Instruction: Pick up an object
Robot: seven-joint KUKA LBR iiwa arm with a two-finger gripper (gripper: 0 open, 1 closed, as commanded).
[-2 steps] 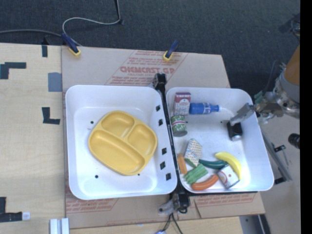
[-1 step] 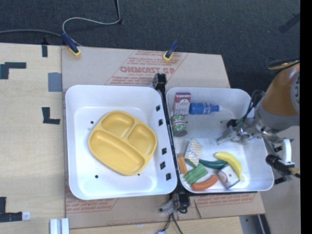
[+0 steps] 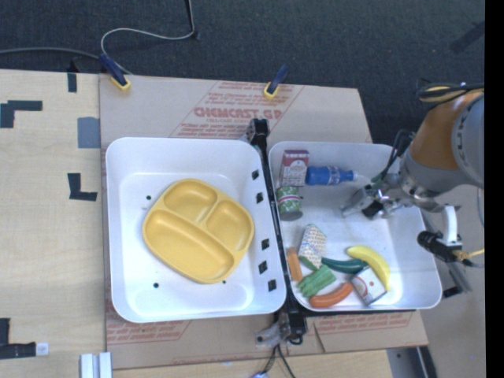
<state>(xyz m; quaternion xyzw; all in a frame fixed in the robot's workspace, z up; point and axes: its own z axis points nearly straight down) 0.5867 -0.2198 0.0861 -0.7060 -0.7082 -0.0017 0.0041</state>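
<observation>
The gripper (image 3: 364, 204) hung over the right bin (image 3: 409, 235) — fingers spread, empty — beside the blue bottle (image 3: 329, 176).

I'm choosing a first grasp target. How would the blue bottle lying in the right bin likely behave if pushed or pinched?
The blue bottle lies on its side, so a nudge across its length would probably roll it. It looks like smooth plastic, likely slippery and light. The carton near its end may block sliding that way.
</observation>
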